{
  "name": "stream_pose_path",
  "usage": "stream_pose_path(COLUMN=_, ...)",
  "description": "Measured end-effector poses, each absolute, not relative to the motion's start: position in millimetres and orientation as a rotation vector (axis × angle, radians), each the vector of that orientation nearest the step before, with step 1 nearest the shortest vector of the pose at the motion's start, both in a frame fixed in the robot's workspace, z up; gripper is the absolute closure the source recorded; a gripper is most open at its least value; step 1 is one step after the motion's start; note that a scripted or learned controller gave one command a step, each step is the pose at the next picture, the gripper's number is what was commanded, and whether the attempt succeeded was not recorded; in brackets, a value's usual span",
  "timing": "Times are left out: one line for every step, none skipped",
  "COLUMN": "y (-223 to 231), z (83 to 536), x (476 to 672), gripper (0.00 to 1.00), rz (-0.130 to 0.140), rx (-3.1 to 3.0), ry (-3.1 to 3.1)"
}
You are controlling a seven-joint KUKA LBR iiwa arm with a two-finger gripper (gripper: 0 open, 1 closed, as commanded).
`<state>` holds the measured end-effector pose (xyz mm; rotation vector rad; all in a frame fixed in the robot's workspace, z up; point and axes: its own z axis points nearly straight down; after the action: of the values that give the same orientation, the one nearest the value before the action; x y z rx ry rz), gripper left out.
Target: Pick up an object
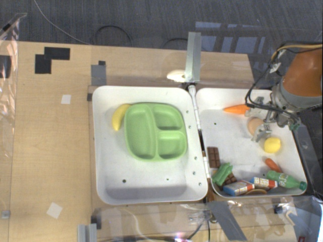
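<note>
The gripper (266, 129) hangs low in the right bin (229, 135), and I cannot tell if it is open or closed. Just left of it sits a smooth, pale egg (254, 126). Just below it is a round yellow lemon (272, 144). A pointy orange carrot (236, 110) lies near the top of that bin. A green bottle (286, 180) lies along the bottom. In the left bin (111, 185) rests a shiny green plate (154, 131) with three parts, with a curved banana (118, 116) touching its left side
</note>
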<state>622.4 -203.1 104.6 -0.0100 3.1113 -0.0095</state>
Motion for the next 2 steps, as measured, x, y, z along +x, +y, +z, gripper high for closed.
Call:
stream_pose_path(y=-206.0, z=89.4, x=573.3, gripper=0.00, rz=-0.005, rx=-0.067, ry=3.127)
stream_pose_path(y=-206.0, z=90.6, x=509.7, gripper=0.00, rz=-0.007, rx=-0.058, ry=3.126)
